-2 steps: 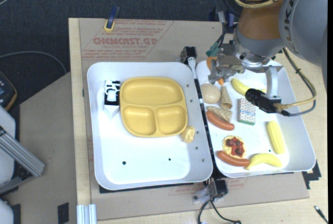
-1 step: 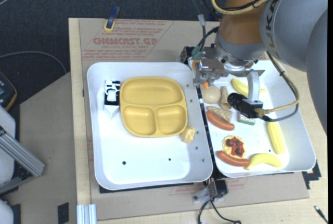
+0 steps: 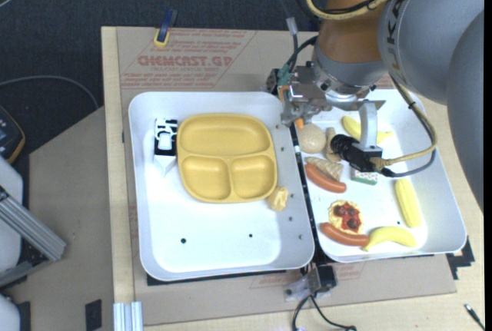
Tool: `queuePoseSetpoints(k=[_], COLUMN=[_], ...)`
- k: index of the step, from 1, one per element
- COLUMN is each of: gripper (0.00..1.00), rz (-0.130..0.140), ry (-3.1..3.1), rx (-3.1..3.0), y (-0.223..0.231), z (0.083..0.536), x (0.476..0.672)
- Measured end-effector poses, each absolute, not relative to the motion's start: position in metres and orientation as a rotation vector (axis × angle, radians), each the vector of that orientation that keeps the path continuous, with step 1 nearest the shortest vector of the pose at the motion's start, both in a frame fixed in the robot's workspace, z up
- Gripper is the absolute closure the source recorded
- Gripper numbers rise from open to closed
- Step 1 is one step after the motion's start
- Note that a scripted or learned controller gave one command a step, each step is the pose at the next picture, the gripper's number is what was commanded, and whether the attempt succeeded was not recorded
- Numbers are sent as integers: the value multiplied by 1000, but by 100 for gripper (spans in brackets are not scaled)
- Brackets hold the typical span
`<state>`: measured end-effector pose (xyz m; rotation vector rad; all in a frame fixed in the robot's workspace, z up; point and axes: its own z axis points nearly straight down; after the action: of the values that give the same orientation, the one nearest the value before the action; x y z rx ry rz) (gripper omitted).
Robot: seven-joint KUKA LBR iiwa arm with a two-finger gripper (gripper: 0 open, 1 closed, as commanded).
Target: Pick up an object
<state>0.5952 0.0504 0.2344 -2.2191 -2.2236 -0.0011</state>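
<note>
My gripper (image 3: 297, 111) hangs at the top left corner of the right bin (image 3: 438, 191), close to the wall shared with the left bin. Just below it lies a pale round roll (image 3: 313, 140). Further down are a tan ridged piece (image 3: 331, 167) and a red sausage (image 3: 324, 177). Nothing shows as held by the gripper. The grey arm with its orange band covers the far part of the right bin.
The right bin also holds a small pizza piece (image 3: 346, 214), a second sausage (image 3: 343, 234), a banana (image 3: 393, 237), a yellow stick (image 3: 407, 202), a yellow piece (image 3: 353, 126) and a green-white bit (image 3: 365, 179). The left bin (image 3: 223, 245) holds a yellow divided plate (image 3: 227, 155), a black-and-white item (image 3: 164, 137) and a tan scrap (image 3: 278, 199).
</note>
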Motion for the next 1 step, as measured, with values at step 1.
queuePoseSetpoints(k=[1], gripper=[100], rz=[6], ry=[-2218], rx=[-2219], y=[49], z=[213], x=[597])
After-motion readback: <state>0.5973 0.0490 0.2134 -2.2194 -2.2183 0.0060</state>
